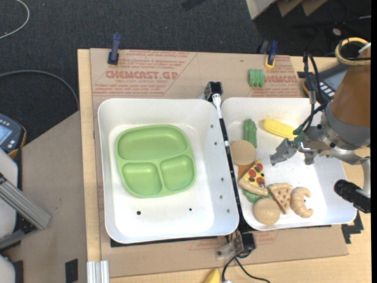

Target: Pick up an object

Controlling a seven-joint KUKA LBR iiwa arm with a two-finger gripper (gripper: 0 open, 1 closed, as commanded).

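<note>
Toy food lies clustered in the right bin [330, 217], toward the lower left of that bin: a yellow corn cob [278, 128] near the top, a green pickle [250, 132] just left of it, a round tan bun [242, 152] below the pickle, a pizza slice [253, 178] under the bun, a second pizza slice [281, 196] to its right, a croissant [302, 201] beside that, and a pale round piece [266, 211] at the bottom. Above the bin's middle hangs the gripper [284, 152], its dark fingers pointing left and down near the corn, with nothing seen between them; whether they stand apart or together cannot be told. Left of centre, the left bin [112, 217] holds a green divided plate [156, 160]. Both bins rest on a cardboard sheet [147, 69], where a small green block [255, 78] sits near the top edge.
</note>
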